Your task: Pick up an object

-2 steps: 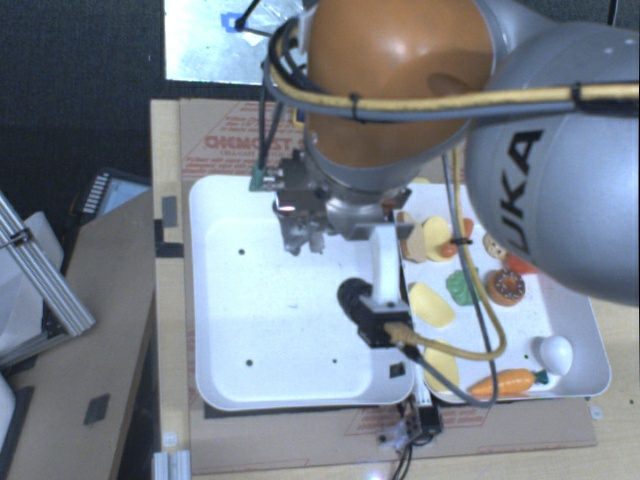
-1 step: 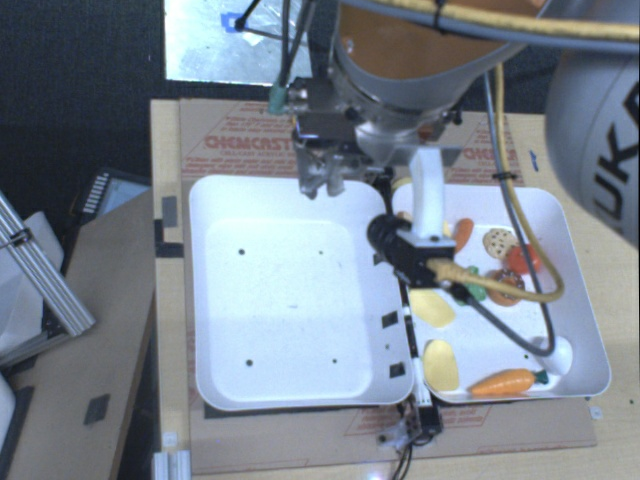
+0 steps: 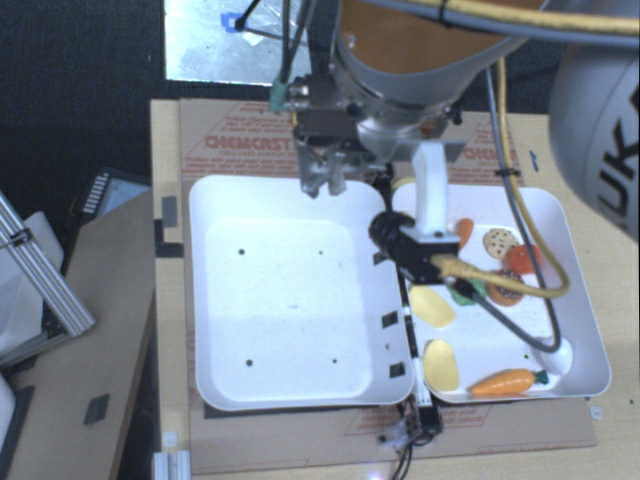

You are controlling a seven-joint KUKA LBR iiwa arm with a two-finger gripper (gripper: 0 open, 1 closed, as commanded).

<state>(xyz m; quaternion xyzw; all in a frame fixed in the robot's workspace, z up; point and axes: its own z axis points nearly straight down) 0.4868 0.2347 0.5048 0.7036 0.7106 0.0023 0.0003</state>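
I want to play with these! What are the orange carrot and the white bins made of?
The carrot looks like a plastic toy: smooth, evenly orange, a little shiny, with a green tip. It could be rubber; the picture can't settle that. The white bins, left and right, look like thin molded plastic, with rounded corners, raised rims and a matte finish.

The cardboard sheet [image 3: 240,133] under the bins bears red print reading "CHEMCAST", and the arm's grey casing [image 3: 600,118] shows the letters "UK".
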